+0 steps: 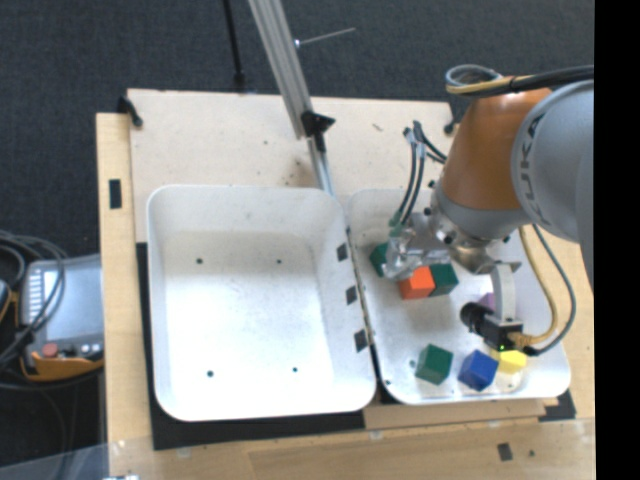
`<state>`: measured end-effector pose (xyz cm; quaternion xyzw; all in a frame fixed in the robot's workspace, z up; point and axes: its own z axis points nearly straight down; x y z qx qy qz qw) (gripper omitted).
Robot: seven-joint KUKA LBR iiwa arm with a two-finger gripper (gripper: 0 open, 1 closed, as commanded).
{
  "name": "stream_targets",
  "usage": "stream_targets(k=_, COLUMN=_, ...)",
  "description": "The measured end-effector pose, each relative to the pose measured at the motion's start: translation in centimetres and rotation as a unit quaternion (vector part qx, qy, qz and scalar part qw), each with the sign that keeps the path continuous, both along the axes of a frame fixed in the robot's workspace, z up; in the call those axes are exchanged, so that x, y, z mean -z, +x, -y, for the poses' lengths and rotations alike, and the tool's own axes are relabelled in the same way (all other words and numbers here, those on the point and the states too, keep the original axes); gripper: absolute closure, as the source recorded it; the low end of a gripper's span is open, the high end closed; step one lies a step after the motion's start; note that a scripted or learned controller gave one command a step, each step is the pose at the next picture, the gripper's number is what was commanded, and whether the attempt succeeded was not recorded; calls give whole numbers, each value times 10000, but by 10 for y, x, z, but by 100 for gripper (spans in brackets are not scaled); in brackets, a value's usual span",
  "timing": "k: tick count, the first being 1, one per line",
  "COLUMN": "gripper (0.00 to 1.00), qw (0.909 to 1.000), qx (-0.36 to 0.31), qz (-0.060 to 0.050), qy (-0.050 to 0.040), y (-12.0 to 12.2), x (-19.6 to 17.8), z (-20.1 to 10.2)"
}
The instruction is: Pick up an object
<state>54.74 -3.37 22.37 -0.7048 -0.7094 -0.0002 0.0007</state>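
A pale wooden bench point(215, 138) is standing on dark carpet, carrying two shallow white plastic bins. In the right bin point(545, 388), the gripper point(405, 260) is hovering by an orange cube point(418, 283); its opening cannot be told. Green point(434, 364), blue point(479, 370) and yellow point(511, 361) blocks are lying along the near edge.

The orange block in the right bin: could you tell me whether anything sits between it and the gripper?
Nothing visible does. The gripper is low in the right bin, right beside the orange block, with green pieces touching the block's sides.
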Motion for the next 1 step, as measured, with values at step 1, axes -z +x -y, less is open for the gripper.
stream_targets(k=1, gripper=100, qw=10000, qx=-7, qz=14, qy=3, y=17, x=-14, z=-53)
